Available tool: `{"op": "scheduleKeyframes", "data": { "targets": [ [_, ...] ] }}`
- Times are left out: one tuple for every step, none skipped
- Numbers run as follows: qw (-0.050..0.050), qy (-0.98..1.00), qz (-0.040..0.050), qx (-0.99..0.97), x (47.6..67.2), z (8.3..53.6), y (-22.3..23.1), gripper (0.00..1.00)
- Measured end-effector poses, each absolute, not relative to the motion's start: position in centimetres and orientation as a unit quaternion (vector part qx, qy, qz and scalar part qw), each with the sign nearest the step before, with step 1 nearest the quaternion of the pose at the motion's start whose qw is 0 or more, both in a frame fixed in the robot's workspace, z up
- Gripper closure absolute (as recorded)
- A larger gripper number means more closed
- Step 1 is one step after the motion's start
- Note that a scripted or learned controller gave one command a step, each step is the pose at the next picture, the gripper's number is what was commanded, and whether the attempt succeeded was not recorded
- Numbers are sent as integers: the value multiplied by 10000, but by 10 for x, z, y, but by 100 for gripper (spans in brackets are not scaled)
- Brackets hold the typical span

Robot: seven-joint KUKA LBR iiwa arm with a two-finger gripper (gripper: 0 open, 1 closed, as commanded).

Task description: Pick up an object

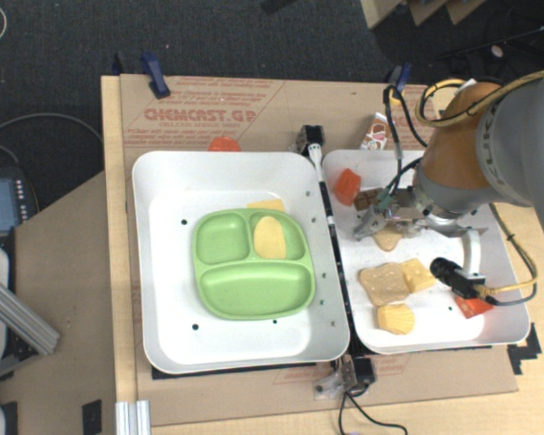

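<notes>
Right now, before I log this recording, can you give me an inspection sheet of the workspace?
Surface: cardboard-covered bench bearing the left bin and the right bin side by side.
Job's things: in the right bin, an orange piece, small tan piece, tan slab, yellow shell shape and red piece.
Clutter: green plate in the left bin, with a yellow piece in its upper right compartment.
Grippers: tool low over the right bin, just above the small tan piece; grip unclear.
Cables: black cable at the bench's front; white cable on the floor.
Surroundings: dark carpet; blue clamp at the back edge.
</notes>
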State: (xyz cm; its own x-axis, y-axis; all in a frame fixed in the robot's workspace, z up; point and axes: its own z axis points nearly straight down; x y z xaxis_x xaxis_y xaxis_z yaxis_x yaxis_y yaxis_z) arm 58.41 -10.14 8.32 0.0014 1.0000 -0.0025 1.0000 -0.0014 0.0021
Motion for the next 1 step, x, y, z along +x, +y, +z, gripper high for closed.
{"op": "scheduleKeyframes", "data": {
  "targets": [
    [59,7065,23,7077,587,101,-102,100]
  ]
}}
